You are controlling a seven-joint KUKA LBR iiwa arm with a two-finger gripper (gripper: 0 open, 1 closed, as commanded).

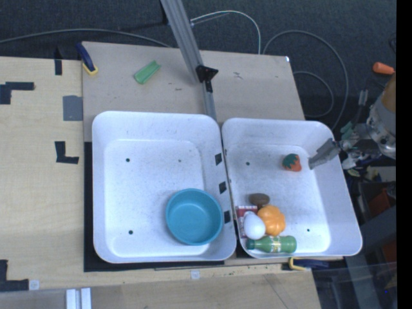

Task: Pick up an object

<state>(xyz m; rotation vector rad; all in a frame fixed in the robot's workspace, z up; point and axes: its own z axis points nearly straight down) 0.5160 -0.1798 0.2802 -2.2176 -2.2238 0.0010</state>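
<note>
Two shallow white bins sit side by side on the bench. The left bin [109, 172] holds a single blue bowl [194, 215], upright, resting near its front right corner. The right bin [335, 217] holds the rest: a small red strawberry-like toy with a green top [292, 162] lies alone toward the back right, well apart from a cluster crowded into the front left corner. That cluster has a brown oval piece [259, 199] at the back, an orange round fruit [272, 219] just in front of it, a white egg [254, 226] touching the orange's left side, a red-and-white packet [244, 211] partly hidden behind the egg, and a green bottle [273, 244] lying on its side along the front wall.

The gripper [322, 154] hangs over the right bin's right rim, near the strawberry toy but not touching it. Whether it is open or closed cannot be told from this angle; nothing is seen held in it.

On the bench behind the bins lies a green block [147, 72].
</note>
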